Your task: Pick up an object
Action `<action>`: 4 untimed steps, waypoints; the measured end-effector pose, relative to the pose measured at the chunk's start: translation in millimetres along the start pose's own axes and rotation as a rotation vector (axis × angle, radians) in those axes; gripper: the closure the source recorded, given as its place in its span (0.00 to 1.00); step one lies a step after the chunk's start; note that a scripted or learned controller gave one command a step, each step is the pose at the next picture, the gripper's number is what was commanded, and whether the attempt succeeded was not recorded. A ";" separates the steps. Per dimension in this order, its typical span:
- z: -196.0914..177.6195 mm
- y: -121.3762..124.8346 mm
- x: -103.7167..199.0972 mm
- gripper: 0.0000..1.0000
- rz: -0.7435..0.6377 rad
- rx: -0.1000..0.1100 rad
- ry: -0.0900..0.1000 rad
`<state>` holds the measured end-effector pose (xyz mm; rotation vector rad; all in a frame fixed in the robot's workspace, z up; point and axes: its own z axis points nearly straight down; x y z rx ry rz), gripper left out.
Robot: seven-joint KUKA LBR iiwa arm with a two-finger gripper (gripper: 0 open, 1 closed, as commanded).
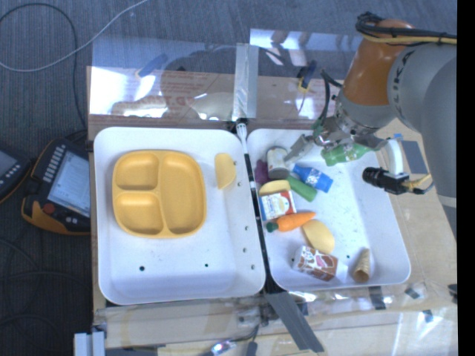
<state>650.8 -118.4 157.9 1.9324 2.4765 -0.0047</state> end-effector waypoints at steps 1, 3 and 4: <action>68.5 -34.1 -37.5 0.00 -0.228 -0.010 -0.004; -25.4 22.4 28.4 1.00 -0.149 0.001 0.002; -43.7 3.3 67.1 1.00 -0.037 0.000 0.003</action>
